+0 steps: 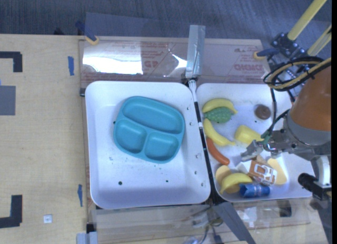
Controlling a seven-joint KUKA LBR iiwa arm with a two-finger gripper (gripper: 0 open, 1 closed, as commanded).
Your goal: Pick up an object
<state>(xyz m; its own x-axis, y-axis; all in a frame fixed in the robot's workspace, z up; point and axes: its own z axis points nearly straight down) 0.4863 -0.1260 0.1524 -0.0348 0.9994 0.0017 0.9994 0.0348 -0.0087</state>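
The right bin [245, 91] holds several toy foods. A banana [217, 103] lies at the back with a green leafy piece [220, 115] on it, and a second banana [215, 134] runs below them. A yellow block [246, 134], a brown disc [262, 111] and an orange carrot [218, 153] lie nearby. At the front are a yellow fruit [235, 181], a blue can [254, 190] and an orange-and-white packet [262, 172]. My gripper [256, 150] hangs low over the bin, just above the packet and beside the yellow block. Nothing visible is lifted.
The left bin [100, 148] carries a blue divided plate [148, 128]. A grey divider [200, 132] separates the bins. Yellow-and-black cables [287, 71] and the arm's orange band [316, 106] crowd the right side. A wooden benchtop [39, 132] stretches left.
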